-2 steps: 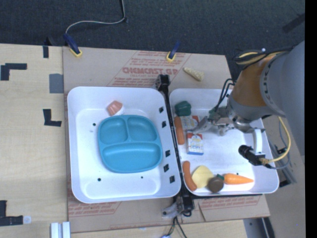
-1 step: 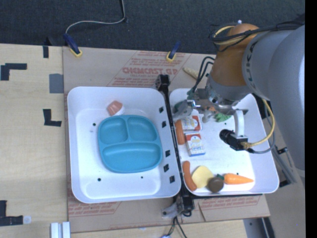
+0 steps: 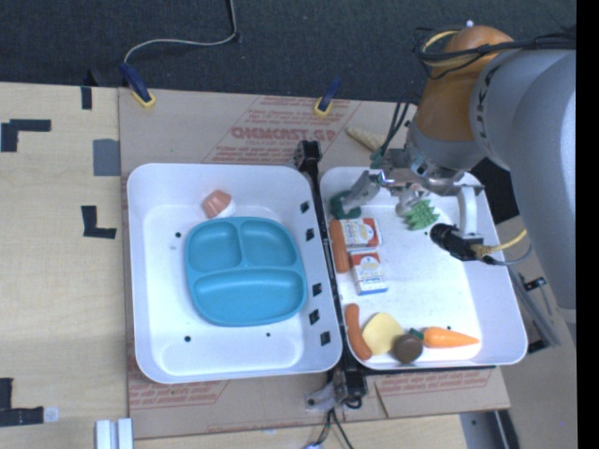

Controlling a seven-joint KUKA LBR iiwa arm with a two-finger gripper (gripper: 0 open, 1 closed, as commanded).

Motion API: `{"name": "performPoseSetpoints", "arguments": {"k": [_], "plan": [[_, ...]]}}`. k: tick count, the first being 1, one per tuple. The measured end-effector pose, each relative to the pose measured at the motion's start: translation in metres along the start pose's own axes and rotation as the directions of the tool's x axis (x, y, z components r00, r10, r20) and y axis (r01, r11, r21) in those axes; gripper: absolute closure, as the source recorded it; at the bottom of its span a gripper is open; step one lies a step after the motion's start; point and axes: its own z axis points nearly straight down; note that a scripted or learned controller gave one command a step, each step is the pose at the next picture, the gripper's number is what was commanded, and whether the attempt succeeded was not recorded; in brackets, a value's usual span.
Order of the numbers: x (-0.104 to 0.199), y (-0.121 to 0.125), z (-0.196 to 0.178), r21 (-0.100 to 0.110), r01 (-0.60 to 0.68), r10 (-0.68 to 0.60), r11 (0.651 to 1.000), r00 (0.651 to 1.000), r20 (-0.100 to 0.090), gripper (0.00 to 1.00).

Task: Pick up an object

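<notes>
Broccoli (image 3: 421,215), a small knobbly green floret of toy plastic, is the thing lying closest to the gripper (image 3: 404,193): it sits just below and slightly outward of the fingertips, on the floor of the right bin (image 3: 487,279), near that bin's far wall. It has no real long axis, being a rounded clump, so approach angle should matter little; the short drop down onto it is the relation the pick turns on, in my judgement. Whether the gripper is spread or pressed together I cannot tell, as the metal parts at the wrist blur into each other, and nothing shows between them. To the gripper's other side, toward the bins' shared wall, lie two flat printed cartons (image 3: 363,251), one above the other, with an orange sausage-like piece (image 3: 339,246) alongside them, its long axis running toward the near edge. Well away from the gripper, along the near wall, sit a carrot (image 3: 449,338) lying crosswise, a dark round piece (image 3: 406,347), a smooth yellow lump (image 3: 380,330) and another orange piece (image 3: 354,330). Farther still, across the divider, the left bin (image 3: 150,279) holds a glossy blue compartment plate (image 3: 247,271) and a small pinkish cup-shaped thing (image 3: 217,203) beyond it.
</notes>
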Motion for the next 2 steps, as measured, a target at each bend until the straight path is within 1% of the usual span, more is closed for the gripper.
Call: {"name": "performPoseSetpoints", "arguments": {"k": [1,2], "plan": [[-0.0306,0.0446,0.0983,-0.003,0.000,0.000,1.000,1.000,0.002,0.00],[-0.0307,0.0441,0.0890,-0.001,0.001,-0.001,1.000,1.000,0.003,1.00]]}}
